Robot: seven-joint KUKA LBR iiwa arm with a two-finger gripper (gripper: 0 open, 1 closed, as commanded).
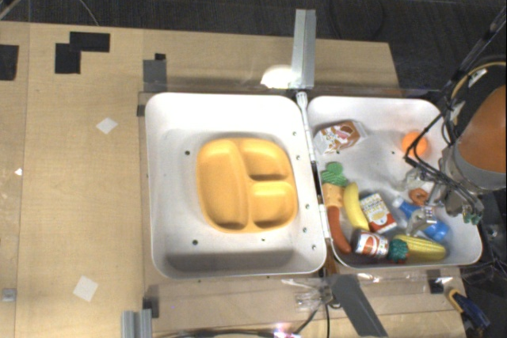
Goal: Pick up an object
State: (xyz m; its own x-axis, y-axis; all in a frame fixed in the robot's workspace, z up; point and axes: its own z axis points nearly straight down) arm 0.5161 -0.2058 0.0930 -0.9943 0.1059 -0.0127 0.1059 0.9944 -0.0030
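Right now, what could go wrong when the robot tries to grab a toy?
The toys are crowded together in the right bin: the banana, the small carton and the corn lie close, so the gripper might bump neighbours or pinch two at once. Toys near the bin's wall could be hard to reach.

Even overhead light, soft shadows inside the left bin (158, 194), glare on its near rim, slightly soft focus.

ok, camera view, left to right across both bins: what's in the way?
Yellow divided tray in the left bin → red sausage at the right bin's left wall → banana → small juice carton → tool over blue item.
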